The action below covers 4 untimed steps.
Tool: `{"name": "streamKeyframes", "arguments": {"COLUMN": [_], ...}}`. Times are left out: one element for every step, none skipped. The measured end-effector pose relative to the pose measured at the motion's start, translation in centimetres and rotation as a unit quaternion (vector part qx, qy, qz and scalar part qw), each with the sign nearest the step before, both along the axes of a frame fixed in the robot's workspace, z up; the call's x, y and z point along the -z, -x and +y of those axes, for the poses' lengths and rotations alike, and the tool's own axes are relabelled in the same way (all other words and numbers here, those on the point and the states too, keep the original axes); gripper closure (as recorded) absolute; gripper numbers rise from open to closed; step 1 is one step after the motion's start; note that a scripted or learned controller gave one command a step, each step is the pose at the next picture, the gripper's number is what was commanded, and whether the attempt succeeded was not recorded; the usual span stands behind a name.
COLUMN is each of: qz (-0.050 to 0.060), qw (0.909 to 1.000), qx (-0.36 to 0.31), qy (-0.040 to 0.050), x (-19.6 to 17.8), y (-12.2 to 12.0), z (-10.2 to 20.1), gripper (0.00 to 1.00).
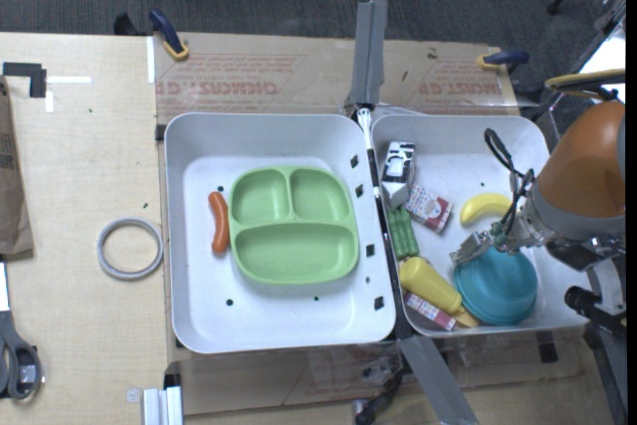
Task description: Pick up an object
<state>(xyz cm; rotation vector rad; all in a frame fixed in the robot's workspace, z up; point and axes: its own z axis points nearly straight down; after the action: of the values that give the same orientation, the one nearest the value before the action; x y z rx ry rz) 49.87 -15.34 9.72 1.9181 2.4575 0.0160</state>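
A grey ring (130, 247) is seen on the table (80, 164) at the left, apart from the bins. In the left bin (184, 214) a green divided plate (294, 224) is placed near the middle, with an orange sausage-shaped piece (219, 221) lying just beside its left edge. In the right bin (448, 139) a small black-and-white carton (398, 161) is found near the dividing wall, a green ribbed item (401, 234) below it, and a red-and-white packet (429, 209) to its right. A yellow bottle (430, 282) is laid at a slant along the lower left of that bin. A banana (485, 207) is located near the bin's middle, just above and left of the gripper (488, 242). A blue bowl (498, 286) is set at the lower right, and the gripper is positioned at its upper rim, apparently touching it. Whether the gripper is released or clenched cannot be told; no object is seen between its fingers. The arm (587, 169) is extended in from the right.
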Motion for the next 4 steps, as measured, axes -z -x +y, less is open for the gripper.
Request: {"name": "streamKeyframes", "arguments": {"qz": [0.008, -0.012, -0.01, 0.01], "qw": [0.9998, 0.9997, 0.998, 0.9945], "qx": [0.017, -0.019, -0.062, -0.104], "qy": [-0.0023, 0.0056, 0.0045, -0.0014], "x": [-3.7, -1.7, -1.7, 0.2], "y": [1.8, -5.9, -11.0, -16.3], "z": [0.4, 2.2, -0.9, -5.6], "gripper": [0.0, 0.0, 0.0, 0.0]}}
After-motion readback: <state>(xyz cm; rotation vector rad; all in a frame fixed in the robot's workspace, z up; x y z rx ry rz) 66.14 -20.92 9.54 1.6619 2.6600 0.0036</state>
